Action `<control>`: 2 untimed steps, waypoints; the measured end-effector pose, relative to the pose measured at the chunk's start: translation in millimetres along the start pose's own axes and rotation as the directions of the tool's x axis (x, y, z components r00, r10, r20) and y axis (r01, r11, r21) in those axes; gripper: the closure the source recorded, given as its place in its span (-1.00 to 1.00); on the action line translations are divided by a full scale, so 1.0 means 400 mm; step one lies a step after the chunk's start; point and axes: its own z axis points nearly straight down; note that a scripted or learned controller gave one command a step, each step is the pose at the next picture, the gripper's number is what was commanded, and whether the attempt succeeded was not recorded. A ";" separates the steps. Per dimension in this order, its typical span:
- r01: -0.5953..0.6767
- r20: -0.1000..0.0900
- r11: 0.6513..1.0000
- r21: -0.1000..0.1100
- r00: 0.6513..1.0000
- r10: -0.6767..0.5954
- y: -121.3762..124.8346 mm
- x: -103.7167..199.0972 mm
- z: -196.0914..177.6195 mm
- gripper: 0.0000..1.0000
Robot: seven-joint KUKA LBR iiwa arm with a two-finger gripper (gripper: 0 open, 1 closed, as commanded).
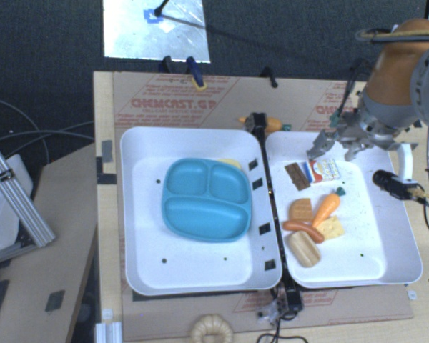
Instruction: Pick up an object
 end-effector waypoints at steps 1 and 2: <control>0.002 0.001 1.000 -0.014 1.000 -0.002 0.007 0.000 -0.021 -1.00; 0.000 0.001 1.000 -0.009 1.000 0.000 -0.010 -0.003 0.128 -1.00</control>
